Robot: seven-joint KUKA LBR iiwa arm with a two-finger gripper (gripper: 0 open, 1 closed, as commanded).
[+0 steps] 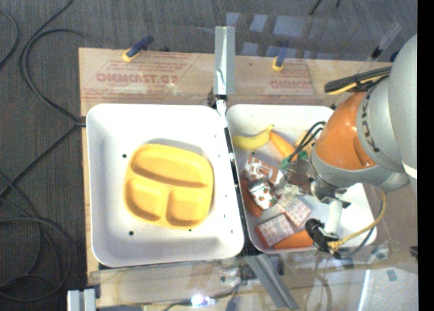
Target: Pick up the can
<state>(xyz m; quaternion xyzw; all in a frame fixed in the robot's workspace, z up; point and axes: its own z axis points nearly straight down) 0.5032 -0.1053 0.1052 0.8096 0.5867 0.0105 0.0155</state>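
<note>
Two white bins sit side by side on the bench: the left bin point(102, 167) carries a yellow divided tray point(169, 184), and the right bin point(239, 116) holds a clutter of small goods. In that clutter lie a banana point(252, 140) near the far wall, an orange carrot-like piece point(282, 145) beside it, a few red-and-white packets point(260, 169), a flat patterned packet point(276, 228) toward the near wall and another orange piece point(295, 240) at the near edge. No item there can be picked out with confidence as the can; the most likely candidate is a small red-and-white thing point(260, 198) in the middle of the heap, but its form is too small and crowded to be sure. The arm point(346, 143) leans over the right bin from the right, and its wrist and cabling cover the gripper point(298, 188), so whether the fingers are wide or narrow cannot be told. Nothing is seen lifted clear of the bin. By this showing the task seems hardly begun: the arm is over the right place, while the grasp and the lift both appear to remain.
</note>
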